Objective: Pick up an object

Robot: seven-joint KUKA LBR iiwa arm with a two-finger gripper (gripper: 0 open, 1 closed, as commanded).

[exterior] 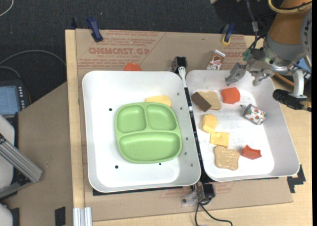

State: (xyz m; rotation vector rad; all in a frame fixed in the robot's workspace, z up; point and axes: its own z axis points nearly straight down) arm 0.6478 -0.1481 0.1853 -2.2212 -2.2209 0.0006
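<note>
My gripper [246, 76] hangs open over the far edge of the right bin [282, 141], with nothing between its two grey fingers [235, 75]. Just below it lies an orange-red block [230, 95]. To that block's left lies a brown and tan bread piece [206, 100]. A small patterned can [254, 114] lies on its side toward the right. Two yellow cheese pieces [210, 122] [221, 139], a toast slice [227, 158] and a red piece [251, 152] are spread toward the bin's near edge.
The left bin [96, 121] holds a green divided plate [147, 132] with a pale yellow item [158, 100] behind it. A small carton [215, 60] stands on the cardboard beyond the right bin. Blue clamps [94, 28] [227, 33] hold the far edge.
</note>
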